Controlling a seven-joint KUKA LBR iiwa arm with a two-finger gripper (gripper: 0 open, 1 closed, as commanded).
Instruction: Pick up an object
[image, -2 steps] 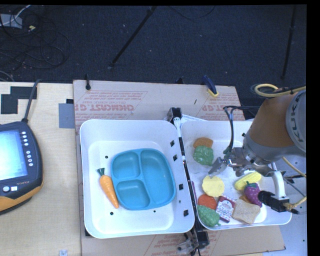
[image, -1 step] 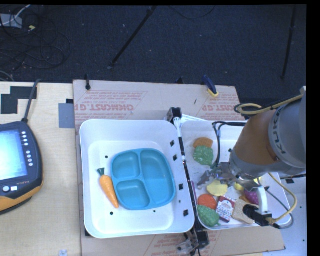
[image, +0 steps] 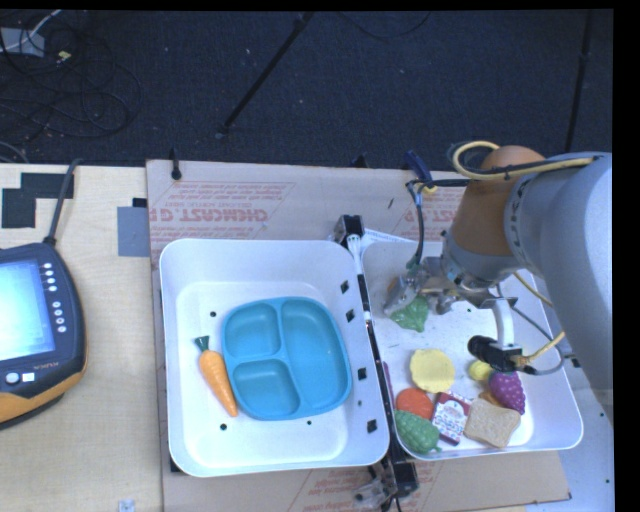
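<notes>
Green toy (image: 410, 316) right at the tool (image: 404, 295) tips in the right bin (image: 560, 425); grip state unclear.

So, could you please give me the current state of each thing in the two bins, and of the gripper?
Gripper: low in the right bin, at the green toy.
Green toy: lying in the right bin, under the gripper.
Blue tray: flat in the left bin, compartments bare.
Carrot: lying beside the tray, on its left.
Yellow piece: flat in the right bin.
Grapes: lying near the right bin's front.
Toast: flat at the front.
</notes>
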